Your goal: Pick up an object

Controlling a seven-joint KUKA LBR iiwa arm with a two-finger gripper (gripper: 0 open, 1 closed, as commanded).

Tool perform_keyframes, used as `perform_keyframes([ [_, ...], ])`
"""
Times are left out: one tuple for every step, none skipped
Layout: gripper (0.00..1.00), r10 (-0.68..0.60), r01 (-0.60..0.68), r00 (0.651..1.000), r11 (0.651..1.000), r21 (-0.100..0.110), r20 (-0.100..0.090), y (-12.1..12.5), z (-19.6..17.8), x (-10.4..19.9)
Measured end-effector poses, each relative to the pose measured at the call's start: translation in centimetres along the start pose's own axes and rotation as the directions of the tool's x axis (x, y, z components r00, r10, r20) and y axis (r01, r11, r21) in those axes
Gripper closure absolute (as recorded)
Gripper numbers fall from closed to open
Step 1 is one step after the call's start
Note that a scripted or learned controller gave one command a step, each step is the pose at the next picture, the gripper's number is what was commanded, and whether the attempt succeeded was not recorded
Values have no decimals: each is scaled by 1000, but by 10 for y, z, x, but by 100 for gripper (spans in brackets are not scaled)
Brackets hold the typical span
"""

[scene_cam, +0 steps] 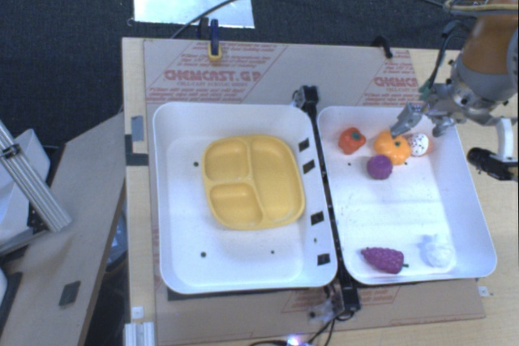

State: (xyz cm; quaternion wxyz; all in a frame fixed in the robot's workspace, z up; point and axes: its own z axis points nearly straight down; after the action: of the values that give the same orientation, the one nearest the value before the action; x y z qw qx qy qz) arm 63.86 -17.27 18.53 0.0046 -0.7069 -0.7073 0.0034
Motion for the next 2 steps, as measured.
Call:
perform_keyframes([
  [0, -3, 3, 1000, 1000, -13, 2, 3, -8, 0],
  [0, -6, 6, 1000, 1000, -12, 2, 6, 34, 6],
])
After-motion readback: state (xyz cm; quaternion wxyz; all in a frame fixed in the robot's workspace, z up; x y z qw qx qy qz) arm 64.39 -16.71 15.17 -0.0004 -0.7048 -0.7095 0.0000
